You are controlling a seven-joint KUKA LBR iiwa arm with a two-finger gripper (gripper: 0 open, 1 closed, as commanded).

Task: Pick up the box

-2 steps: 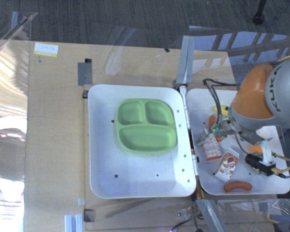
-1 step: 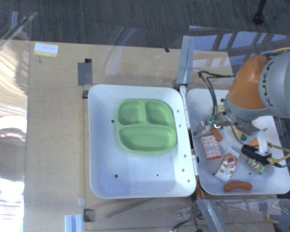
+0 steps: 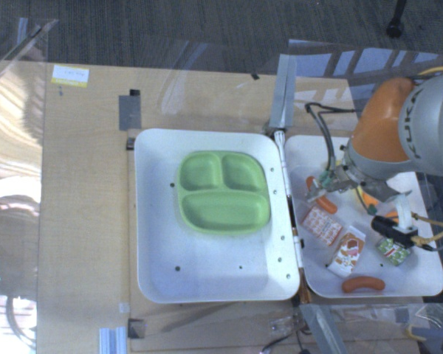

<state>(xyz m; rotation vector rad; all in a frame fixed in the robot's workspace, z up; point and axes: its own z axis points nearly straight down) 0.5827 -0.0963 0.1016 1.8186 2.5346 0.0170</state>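
Box [image 3: 346,251] (red-white carton), tilted flat

The right bin [image 3: 428,282] is crowded. The arm [image 3: 406,124] covers its 12-to-3 o'clock part, and a cable [image 3: 321,131] loops over its 11 o'clock corner. Around the centre lie a red-and-white box [image 3: 322,227], a carton [image 3: 347,251] just beside it at 5 o'clock, a sausage [image 3: 363,284] near the 6 o'clock rim, and a green packet [image 3: 392,251] at 4 o'clock. Bare floor shows along the 7 o'clock corner. In the left bin [image 3: 207,271], a green divided plate [image 3: 224,192] fills the upper middle; the 6 o'clock half lies open.
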